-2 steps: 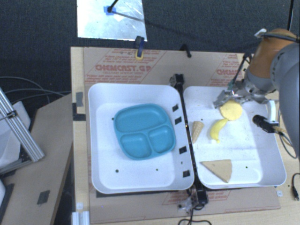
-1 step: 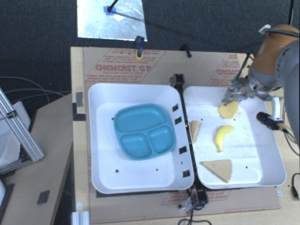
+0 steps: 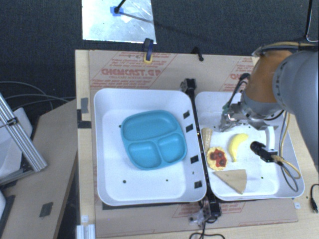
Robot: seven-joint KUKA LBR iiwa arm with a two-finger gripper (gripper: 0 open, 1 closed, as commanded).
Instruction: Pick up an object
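In the right bin (image 3: 259,188) lie a yellow banana (image 3: 237,145), a round pizza toy with red topping (image 3: 217,157), a tan wedge-shaped slice (image 3: 233,179) and a small cream cone-like piece (image 3: 206,135). My gripper (image 3: 228,120) hangs low over the bin's upper left part, just above and left of the banana's top end. Nothing shows between its tips. The grey arm with its orange band (image 3: 266,76) comes in from the right.
The left bin (image 3: 107,133) holds a blue divided plate (image 3: 151,138). A black cable end (image 3: 261,151) and yellow wires (image 3: 289,168) hang over the right bin's right side. A black divider with clips (image 3: 192,128) runs between the bins.
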